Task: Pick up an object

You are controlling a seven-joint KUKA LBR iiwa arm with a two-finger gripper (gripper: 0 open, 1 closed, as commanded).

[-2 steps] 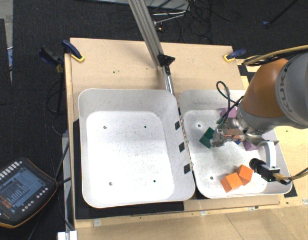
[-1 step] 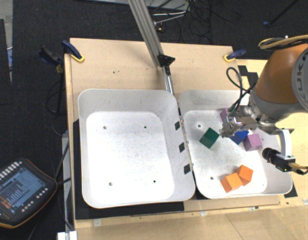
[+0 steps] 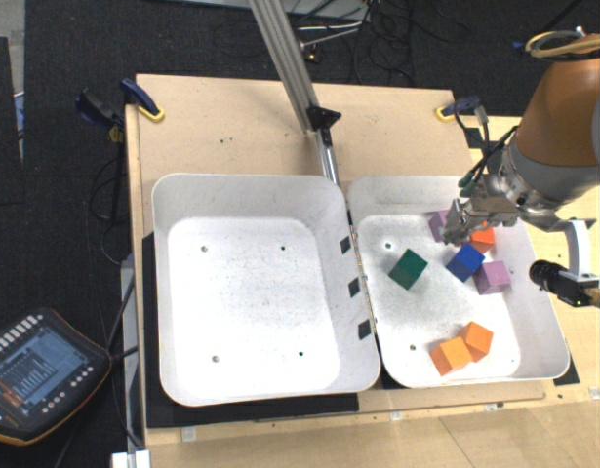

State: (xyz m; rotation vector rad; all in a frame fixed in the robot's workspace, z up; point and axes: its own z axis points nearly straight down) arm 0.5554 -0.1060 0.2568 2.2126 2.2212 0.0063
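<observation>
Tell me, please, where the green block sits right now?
The green cube-shaped block lies in the right white bin, near its left wall, left of the blue block.

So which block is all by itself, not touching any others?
The green block. It sits alone in the right bin, while the blue, purple and orange ones crowd together.

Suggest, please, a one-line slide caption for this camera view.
KUKA arm's gripper lowered among coloured blocks in the right bin, near the blue block and green block.

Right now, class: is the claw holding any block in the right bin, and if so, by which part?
It cannot be told. The claw is down among the blocks in the right bin, beside an orange block and a blue block, but no block is visibly gripped.
</observation>
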